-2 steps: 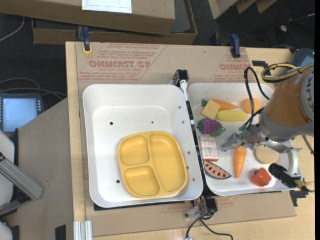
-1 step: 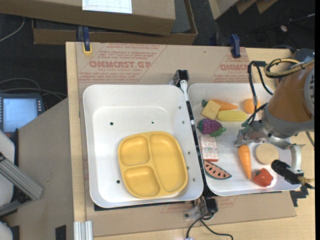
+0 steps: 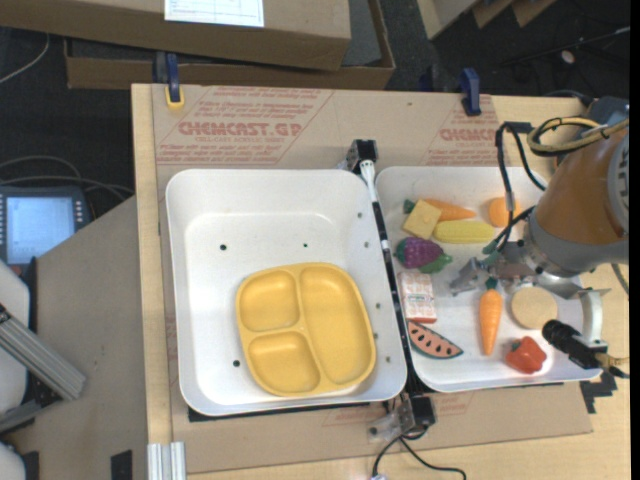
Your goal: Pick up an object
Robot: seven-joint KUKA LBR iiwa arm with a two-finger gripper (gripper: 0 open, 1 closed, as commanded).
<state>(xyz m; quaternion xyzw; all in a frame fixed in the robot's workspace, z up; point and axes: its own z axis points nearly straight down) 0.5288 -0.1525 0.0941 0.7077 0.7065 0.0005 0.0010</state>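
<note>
Objects: a cluster of toy foods lies in the right bin [image 3: 430,373], all resting on its floor.
Carrot: the carrot [image 3: 489,318] lies lengthwise near the middle of that bin, its narrow tip toward the near edge and its green top just below the claw.
Claw: the claw [image 3: 478,271] sits low over the bin's middle, grey fingers pointing toward the left; nothing is seen between them, and whether they stand apart or together cannot be told from here.
Grapes: a purple bunch of grapes [image 3: 423,254] lies left of the claw, near the bin's left wall.
Corn: a yellow ear of corn [image 3: 465,232] lies above the claw, with a yellow cheese wedge [image 3: 422,218] touching its left end and a thin orange piece [image 3: 458,211] just behind them.
Orange: a small orange [image 3: 498,211] sits at the far side, partly behind a black cable.
Packet: a pink and white packet [image 3: 417,296] lies along the left wall, below the grapes.
Watermelon: a watermelon slice [image 3: 434,343] lies at the near left corner, just below the packet.
Red piece: a red pepper-like piece [image 3: 526,354] sits near the front edge, right of the carrot's tip.
Round piece: a pale disc [image 3: 532,309] lies right of the carrot, partly under the arm [image 3: 585,208].
Left bin: the left bin [image 3: 200,268] holds a yellow divided tray [image 3: 305,328] toward its near side.
Table: both bins rest on a brown board on the table [image 3: 250,128].
</note>
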